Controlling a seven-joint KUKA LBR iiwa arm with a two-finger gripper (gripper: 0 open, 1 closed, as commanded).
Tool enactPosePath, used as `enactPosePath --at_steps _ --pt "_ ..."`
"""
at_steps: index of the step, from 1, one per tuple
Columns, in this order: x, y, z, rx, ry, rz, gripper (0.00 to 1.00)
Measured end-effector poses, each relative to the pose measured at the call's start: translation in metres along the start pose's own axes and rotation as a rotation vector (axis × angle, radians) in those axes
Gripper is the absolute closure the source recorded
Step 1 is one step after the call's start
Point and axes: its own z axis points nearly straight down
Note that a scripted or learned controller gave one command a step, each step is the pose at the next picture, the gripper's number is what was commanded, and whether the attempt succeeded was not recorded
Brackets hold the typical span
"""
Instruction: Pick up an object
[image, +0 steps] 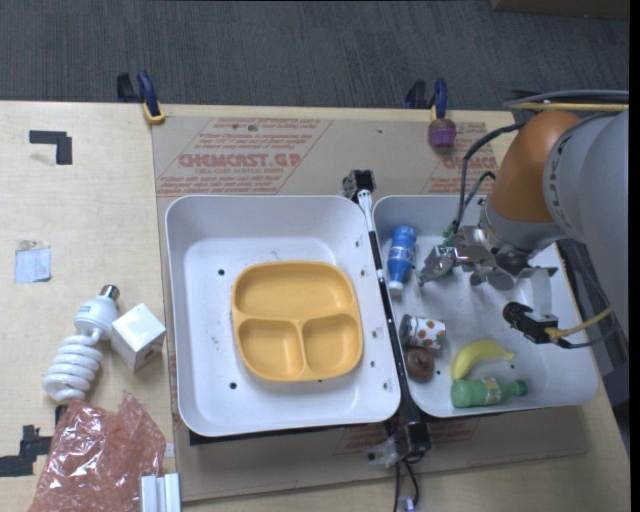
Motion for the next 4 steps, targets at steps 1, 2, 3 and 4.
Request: enactPosePath --at_steps 1,2,3,4 --pt "-0.002 -0.070 0.000 0.000 0.001 0.001 0.00" --pt "0.017 -0.102 0.000 0.000 0.001 0.001 0.00" --pt "0.016 -0.101 -0.010 -0.003 0.000 0.004 1.00" --pt "0.077 -0.062 -0.100 -0.002 0.000 -0.002 1.00"
